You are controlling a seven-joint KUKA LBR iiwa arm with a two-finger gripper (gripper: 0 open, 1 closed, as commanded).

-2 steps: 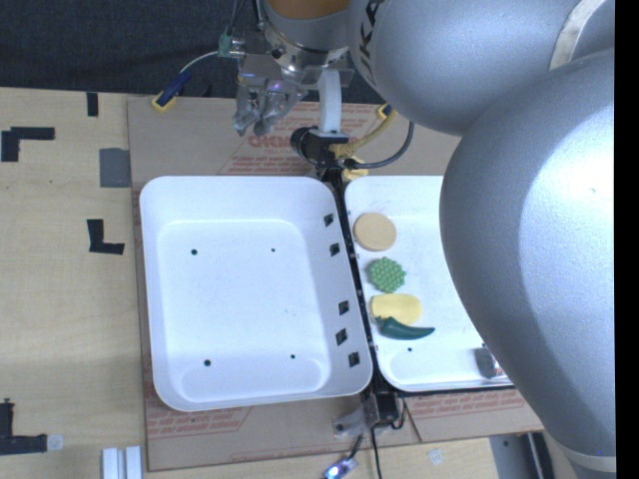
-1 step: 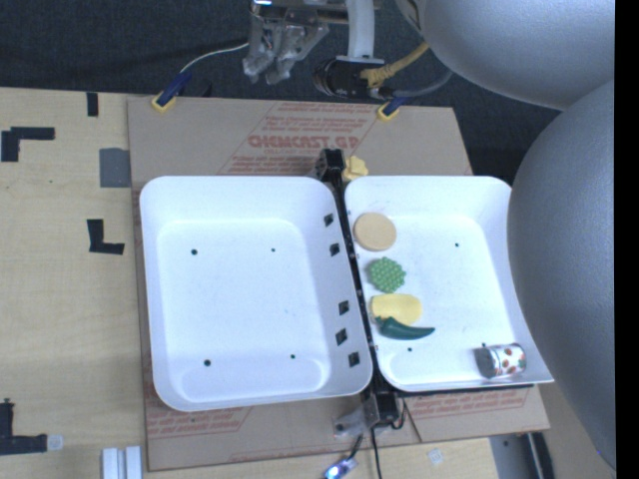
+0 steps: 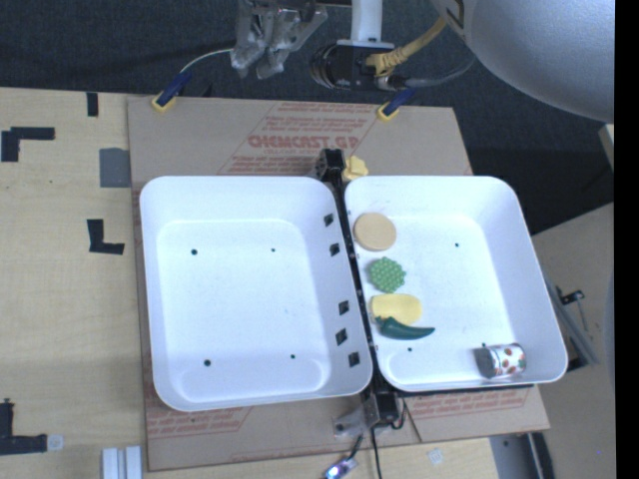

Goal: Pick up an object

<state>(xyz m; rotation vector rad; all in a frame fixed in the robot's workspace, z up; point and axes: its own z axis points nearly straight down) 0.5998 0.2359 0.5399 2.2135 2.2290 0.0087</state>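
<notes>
Nearest the camera, at about 5 o'clock in the right bin (image 3: pixel 531 263), a small silver can (image 3: pixel 502 360) with a red-spotted label is lying on its side, tucked into that corner. Everything else in this bin hugs the 9 o'clock wall, by the seam with the left bin (image 3: pixel 152 297).

Going back along that wall, first there's a dark green pepper-looking piece (image 3: pixel 411 331). It's touching the yellow piece (image 3: pixel 395 306) just at its 11 o'clock. Then comes a round bumpy green thing (image 3: pixel 387 272) close behind, and after it a flat tan disc (image 3: pixel 375 232) up near 10 o'clock in the bin. So lots of things to pick, all lying loose on the white floor, and the can sits well apart from the other four.

Past the bins, a little yellow bit (image 3: pixel 356 168) sits at the far end of the seam, on the cardboard sheet (image 3: pixel 300 140) under both bins. That sheet is pinned at its far edge by two blue-and-yellow clamps (image 3: pixel 172 92).

Way at the back, around 12 o'clock in the frame, the gripper (image 3: pixel 268 40) hangs over the dark floor beyond the cardboard, well apart from every object. It's blurry up there, so I honestly can't tell if it's open or closed. The fat grey arm (image 3: pixel 539 28) takes up the 1 o'clock corner.
</notes>
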